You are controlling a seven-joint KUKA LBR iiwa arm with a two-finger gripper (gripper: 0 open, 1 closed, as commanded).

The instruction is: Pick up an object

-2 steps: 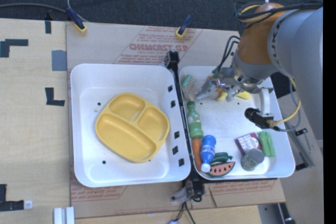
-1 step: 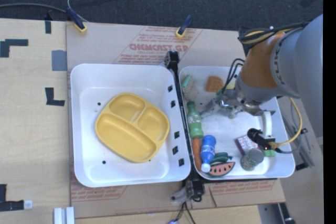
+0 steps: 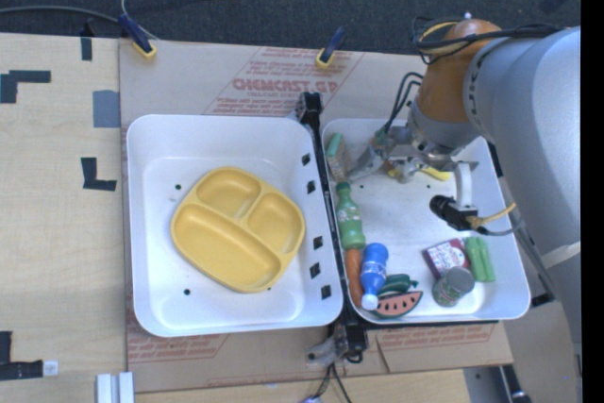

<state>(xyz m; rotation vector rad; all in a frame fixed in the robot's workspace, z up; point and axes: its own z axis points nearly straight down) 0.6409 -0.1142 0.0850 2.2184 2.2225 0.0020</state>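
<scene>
Green bottle (image 3: 350,220), smooth plastic, lies beside a ridged orange carrot (image 3: 353,267); claw (image 3: 363,162) state unclear.

The gripper (image 3: 376,158) is a blurred tangle of metal and wires; its fingertips cannot be made out. Behind it, the arm (image 3: 528,109) is cut off by the right edge and hides the far right corner of the right bin (image 3: 415,311).

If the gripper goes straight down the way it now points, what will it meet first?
Probably the bare white floor at the back of the right bin. The gripper hangs above that spot, and the green bottle lies off to the side. Depth is hard to judge from this slanted view.
</scene>
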